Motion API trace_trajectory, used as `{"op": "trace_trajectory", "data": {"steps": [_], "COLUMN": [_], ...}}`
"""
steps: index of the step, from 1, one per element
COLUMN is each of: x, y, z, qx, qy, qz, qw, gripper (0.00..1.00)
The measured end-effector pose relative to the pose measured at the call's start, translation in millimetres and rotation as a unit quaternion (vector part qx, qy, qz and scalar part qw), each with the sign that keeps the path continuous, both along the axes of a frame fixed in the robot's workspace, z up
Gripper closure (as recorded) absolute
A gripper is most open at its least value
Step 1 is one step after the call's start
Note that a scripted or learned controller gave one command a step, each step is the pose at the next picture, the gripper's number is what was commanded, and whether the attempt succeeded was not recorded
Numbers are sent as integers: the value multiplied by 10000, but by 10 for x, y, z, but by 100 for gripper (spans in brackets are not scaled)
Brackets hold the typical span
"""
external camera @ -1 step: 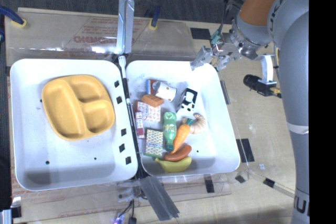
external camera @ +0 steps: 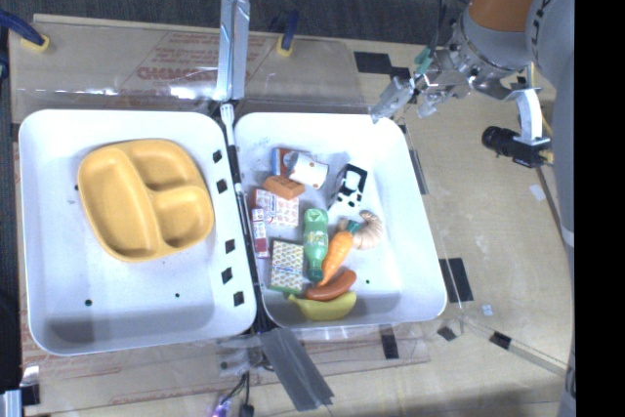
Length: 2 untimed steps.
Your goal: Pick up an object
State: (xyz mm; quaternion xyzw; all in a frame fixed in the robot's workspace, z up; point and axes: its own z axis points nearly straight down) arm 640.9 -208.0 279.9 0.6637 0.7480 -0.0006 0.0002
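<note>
The right bin holds a pile of small things: an orange carrot, a green bottle, a yellow banana, a red sausage, a pale garlic-like bulb, a black-and-white block, a white cylinder and several small printed boxes. My gripper hangs over the bin's far right corner, apart from all of them. It is open with nothing between its fingers.
The left bin holds a yellow divided plate. A metal clamp bar stands at the back between the bins. Tape marks dot the bare bench to the right.
</note>
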Motion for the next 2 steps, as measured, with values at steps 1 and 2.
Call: {"op": "trace_trajectory", "data": {"steps": [1,2], "x": [6,-319], "y": [31,-3], "z": [-1440,-1882], "qx": [8,4], "qy": [17,16], "qz": [-495,-773], "qw": [9988,9970], "gripper": [0,0]}}
